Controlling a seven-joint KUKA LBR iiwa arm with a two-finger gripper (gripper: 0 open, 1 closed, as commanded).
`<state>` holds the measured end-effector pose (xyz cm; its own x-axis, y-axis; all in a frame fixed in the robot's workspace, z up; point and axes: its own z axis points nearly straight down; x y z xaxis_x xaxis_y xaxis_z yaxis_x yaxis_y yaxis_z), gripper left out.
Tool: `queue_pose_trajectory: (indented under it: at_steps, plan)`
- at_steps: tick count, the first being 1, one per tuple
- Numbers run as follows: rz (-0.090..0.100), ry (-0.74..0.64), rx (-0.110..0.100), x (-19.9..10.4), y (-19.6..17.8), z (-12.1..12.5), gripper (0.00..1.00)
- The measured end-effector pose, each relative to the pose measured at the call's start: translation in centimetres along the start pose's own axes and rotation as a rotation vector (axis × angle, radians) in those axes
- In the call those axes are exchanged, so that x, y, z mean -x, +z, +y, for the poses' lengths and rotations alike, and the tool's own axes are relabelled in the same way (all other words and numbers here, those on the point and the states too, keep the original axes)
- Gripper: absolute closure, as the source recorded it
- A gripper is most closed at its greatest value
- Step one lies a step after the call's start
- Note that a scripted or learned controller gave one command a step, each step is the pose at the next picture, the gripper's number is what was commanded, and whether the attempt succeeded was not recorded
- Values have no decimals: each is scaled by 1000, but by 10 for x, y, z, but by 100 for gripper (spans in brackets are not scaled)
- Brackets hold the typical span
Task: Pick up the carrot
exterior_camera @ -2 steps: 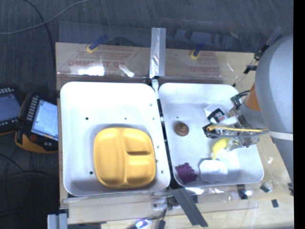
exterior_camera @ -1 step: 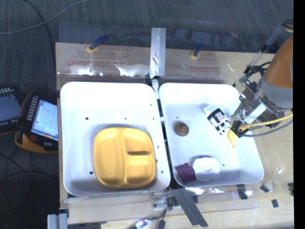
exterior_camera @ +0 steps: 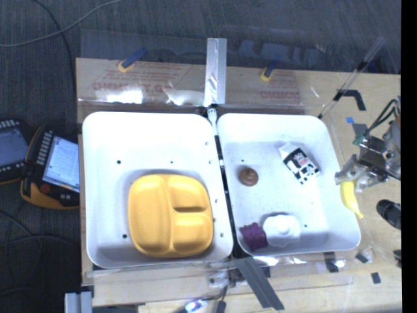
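My gripper (exterior_camera: 366,169) sits at the right edge of the view, just outside the right bin's (exterior_camera: 326,130) right rim, with wires and metal parts around it. Directly below it a yellow curved, tapered item (exterior_camera: 352,199) lies along that rim, its upper end touching or very near the gripper's lower tip. Whether that item is the carrot is unclear. Inside the right bin are a brown round item (exterior_camera: 247,176), a black-and-white packet (exterior_camera: 300,163), a purple item (exterior_camera: 253,235) and a white lump (exterior_camera: 282,227).
The left bin (exterior_camera: 104,142) holds a yellow divided plate (exterior_camera: 171,215). A metal divider strip (exterior_camera: 215,77) stands behind the bins' shared wall. A handheld controller (exterior_camera: 49,168) lies on the floor at left. A dark object (exterior_camera: 391,212) rests on the bench at right.
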<state>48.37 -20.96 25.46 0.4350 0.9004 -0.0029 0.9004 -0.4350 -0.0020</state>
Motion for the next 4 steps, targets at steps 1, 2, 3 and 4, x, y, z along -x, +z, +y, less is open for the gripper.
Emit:
queue_pose_trajectory:
  at_steps: [1, 2, 3, 4]
  plan:
    - [3, 31, 1, -52, 161, -24, 100]
    - [1, 227, -2, -58, 104, -28, 100]
    - [1, 151, -4, -50, 93, -24, 100]
    - [1, -274, 0, -69, 53, -33, 100]
